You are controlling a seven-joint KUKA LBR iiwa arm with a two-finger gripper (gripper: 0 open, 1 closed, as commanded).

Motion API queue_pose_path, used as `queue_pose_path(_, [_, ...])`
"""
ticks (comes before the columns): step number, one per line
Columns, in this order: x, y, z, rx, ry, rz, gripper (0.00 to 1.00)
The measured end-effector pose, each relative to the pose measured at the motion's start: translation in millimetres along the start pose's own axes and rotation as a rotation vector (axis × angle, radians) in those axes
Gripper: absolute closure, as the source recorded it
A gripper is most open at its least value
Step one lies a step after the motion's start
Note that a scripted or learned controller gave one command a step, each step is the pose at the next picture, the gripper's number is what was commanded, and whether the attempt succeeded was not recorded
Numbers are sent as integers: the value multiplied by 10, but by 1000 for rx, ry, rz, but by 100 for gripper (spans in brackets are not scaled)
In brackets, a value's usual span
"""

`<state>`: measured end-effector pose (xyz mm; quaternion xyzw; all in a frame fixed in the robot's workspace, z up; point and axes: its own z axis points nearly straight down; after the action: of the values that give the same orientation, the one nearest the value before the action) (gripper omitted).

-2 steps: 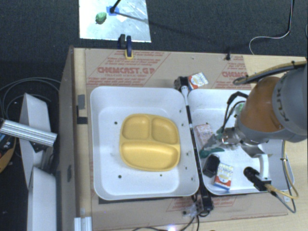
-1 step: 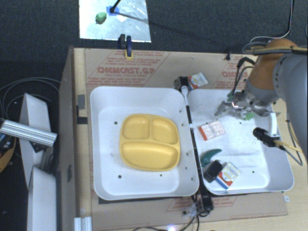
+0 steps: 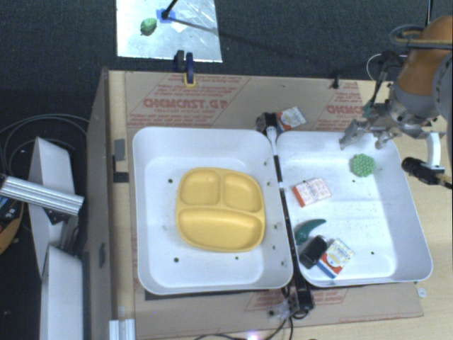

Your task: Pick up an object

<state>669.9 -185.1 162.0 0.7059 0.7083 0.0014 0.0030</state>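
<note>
Cardboard (image 3: 212, 101) printed "CHEMCAST GP" underlies both bins; claw (image 3: 365, 137) spread wide, holding nothing.

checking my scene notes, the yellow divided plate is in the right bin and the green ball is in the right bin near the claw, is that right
Not quite. The camera view shows the yellow divided plate lying in the left bin, not the right one. The rest stands: the green ball is in the right bin, near the claw.
</note>
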Motion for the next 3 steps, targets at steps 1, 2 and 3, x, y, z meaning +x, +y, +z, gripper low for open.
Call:
queue_pose_path(1, [-220, -182, 26, 4, 1, 1, 0])
queue_pose_path(2, [-24, -183, 784, 7, 3, -1, 0])
queue_pose_path(3, [-31, -168, 662, 2, 0, -3, 100])
